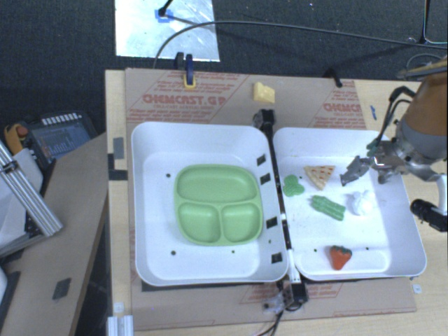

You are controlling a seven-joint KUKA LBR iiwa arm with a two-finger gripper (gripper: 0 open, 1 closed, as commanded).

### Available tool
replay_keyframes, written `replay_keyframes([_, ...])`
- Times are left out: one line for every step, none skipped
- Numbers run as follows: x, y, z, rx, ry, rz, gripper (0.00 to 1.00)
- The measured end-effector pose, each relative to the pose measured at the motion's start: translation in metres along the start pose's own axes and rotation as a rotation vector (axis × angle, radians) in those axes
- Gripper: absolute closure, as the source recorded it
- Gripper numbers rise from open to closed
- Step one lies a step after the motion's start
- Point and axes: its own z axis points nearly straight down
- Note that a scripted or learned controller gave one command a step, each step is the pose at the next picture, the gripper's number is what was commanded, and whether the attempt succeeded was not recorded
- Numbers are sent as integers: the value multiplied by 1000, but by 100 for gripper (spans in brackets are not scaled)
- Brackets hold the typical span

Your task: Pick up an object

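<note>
Over the right bin (399, 257), the gripper (355, 171) hovers seemingly released, grasping nothing; the small white object (361, 203) just nearer awaits. Approach looks done; closing and lifting remain.

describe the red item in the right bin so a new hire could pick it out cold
Start at the right white bin, the one without the green divided plate. Go to its near edge, toward the bottom of the camera view: the red toy strawberry lies there alone, apart from the cluster further back. It is the bin's one red piece; the green pickle-like piece, pizza slice and white piece are elsewhere.
</note>
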Motion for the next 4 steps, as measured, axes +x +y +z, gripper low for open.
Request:
replay_keyframes([0, 3, -7, -13, -3, -3, 0])
replay_keyframes([0, 5, 55, -9, -1, -1, 0])
replay_keyframes([0, 9, 103, -18, -1, 1, 0])
replay_keyframes([-1, 11, 90, -26, -5, 0, 100])
